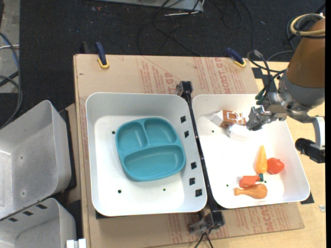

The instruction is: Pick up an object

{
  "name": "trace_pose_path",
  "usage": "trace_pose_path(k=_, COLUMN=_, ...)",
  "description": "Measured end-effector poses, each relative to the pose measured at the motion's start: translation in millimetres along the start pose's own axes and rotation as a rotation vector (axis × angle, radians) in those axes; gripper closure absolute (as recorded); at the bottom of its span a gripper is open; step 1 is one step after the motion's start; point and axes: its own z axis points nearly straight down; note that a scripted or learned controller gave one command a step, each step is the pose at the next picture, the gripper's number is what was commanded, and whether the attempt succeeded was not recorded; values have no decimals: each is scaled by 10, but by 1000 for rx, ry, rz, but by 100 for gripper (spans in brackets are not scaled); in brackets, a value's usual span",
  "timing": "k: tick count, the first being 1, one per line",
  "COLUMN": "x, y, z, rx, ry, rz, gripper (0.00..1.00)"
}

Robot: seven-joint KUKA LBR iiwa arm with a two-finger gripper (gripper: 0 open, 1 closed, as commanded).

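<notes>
My gripper [255, 121] hangs low over the upper middle of the right bin [289, 138], reaching in from the right. Just left of it lies a small brown-and-white packet [232, 118], and a white object [238, 134] lies right under its tip. Whether the gripper touches either one is not visible. Further down the bin lie a yellow-orange pepper [261, 159], a red tomato [276, 166], an orange-red carrot piece [249, 180] and a tan drumstick [253, 191].
The left bin [98, 154] holds a teal divided plate [150, 149]. A black divider [195, 143] runs between the two bins. Grey tubs [31, 154] stand off the bench at the left. Cables and a clamp [310, 149] sit at the right edge.
</notes>
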Motion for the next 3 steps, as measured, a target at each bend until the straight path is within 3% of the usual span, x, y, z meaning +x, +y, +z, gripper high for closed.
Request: trace_pose_path(k=3, x=1524, y=-120, z=129, rx=-1, ry=0, rz=-1, gripper=100)
